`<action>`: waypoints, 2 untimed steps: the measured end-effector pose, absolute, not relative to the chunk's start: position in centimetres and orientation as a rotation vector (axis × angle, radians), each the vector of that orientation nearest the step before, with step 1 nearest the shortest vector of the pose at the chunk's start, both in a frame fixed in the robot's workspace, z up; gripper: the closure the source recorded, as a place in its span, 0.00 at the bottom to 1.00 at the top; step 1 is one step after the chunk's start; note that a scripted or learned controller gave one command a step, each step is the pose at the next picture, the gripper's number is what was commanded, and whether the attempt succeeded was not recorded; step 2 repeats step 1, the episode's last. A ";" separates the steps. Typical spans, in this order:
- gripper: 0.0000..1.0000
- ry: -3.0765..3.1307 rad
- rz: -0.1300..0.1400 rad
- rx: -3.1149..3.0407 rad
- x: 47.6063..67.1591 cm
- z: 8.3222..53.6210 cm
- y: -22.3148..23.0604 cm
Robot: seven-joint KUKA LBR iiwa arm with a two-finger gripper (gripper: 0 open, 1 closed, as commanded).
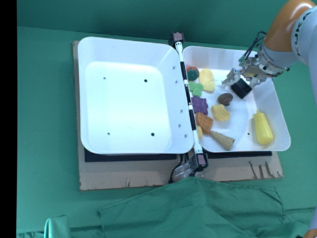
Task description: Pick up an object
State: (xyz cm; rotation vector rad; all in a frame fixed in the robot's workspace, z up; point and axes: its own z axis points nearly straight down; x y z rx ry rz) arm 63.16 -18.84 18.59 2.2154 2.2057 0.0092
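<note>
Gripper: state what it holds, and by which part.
Nothing visibly held: the gripper hangs over the right bin, no toy in its grasp.

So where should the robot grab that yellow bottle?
Probably across the middle of the yellow bottle, coming straight down from above. It lies flat in the right bin, its thin tip pointing to the far side, so the wide body is easier to squeeze.
</note>
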 end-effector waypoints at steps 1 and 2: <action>1.00 2.197 0.014 2.212 63.4 19.9 -19.1; 1.00 2.197 0.014 2.212 63.4 19.9 -19.1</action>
